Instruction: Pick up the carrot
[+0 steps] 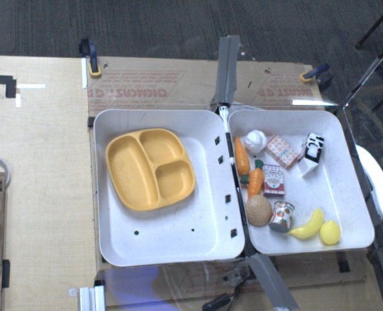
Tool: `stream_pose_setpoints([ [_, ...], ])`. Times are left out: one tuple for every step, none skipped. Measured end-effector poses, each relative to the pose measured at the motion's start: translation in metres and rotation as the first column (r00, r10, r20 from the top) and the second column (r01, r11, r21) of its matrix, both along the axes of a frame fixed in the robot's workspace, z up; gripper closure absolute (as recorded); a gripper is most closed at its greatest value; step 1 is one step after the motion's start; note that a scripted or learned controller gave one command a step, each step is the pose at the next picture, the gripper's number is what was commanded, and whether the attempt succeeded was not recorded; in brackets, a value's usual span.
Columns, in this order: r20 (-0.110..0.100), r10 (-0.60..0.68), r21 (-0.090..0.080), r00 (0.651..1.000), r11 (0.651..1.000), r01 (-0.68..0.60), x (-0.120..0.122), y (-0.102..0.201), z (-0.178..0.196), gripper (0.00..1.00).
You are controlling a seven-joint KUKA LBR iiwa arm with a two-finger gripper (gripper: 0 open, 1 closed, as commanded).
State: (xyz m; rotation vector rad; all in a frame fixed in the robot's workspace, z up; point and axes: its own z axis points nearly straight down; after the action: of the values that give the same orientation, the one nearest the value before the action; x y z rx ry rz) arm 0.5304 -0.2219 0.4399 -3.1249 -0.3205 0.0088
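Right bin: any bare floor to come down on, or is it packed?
The right bin is bare along its right wall, right of the black-and-white carton and above the lemon. The left side is crowded: two carrots sit against boxes.

Two shallow white bins are seen side by side on the tabletop [42,173]. In the left bin [113,238] a yellow divided plate [150,168] is laid. In the right bin [353,193] two carrots are found along the left wall: one carrot [242,155] above, a second carrot [255,179] just below it. Beside them a small red box [273,180], a brown ball [258,210], a small can [281,216], a banana [308,225] and a lemon [330,232] are placed.
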Motion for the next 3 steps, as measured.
stream_pose_setpoints([
  [0.000, 0.001, 0.000, 1.000, 1.000, -0.001, 0.0072, 0.0002, 0.0000, 0.00],
  [-0.006, 0.005, 0.000, 1.000, 1.000, -0.005, 0.0084, 0.0007, 0.0071, 1.00],
  [-0.007, 0.005, 0.000, 1.000, 1.000, -0.005, 0.0084, 0.0007, 0.0069, 0.00],
])
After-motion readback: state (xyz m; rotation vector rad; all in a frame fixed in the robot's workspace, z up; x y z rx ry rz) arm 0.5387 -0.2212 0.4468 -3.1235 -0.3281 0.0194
